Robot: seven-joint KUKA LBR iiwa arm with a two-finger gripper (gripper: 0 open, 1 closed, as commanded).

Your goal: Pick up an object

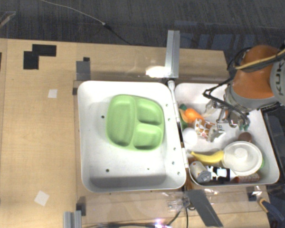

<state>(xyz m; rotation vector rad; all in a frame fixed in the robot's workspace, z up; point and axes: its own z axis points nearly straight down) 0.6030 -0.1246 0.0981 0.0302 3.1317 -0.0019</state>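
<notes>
Objects crowd the right bin [270, 141]: can [200, 171] at 6 o'clock, banana [208, 156] and white bowl [242, 156] w/ it, carrot [192, 114] farther back. Jaws [222, 124] hang over the middle; can't tell if open. Green tray [134, 121] sits in left bin [92, 141].

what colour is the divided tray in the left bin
Light green, seen clearly in the camera view: the divided tray lies in the white left bin.

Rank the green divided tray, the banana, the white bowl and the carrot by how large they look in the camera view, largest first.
1. Green divided tray, by far the largest.
2. White bowl.
3. Banana, about as long as the bowl is wide but much thinner.
4. Carrot, partly hidden, so least sure.
</notes>
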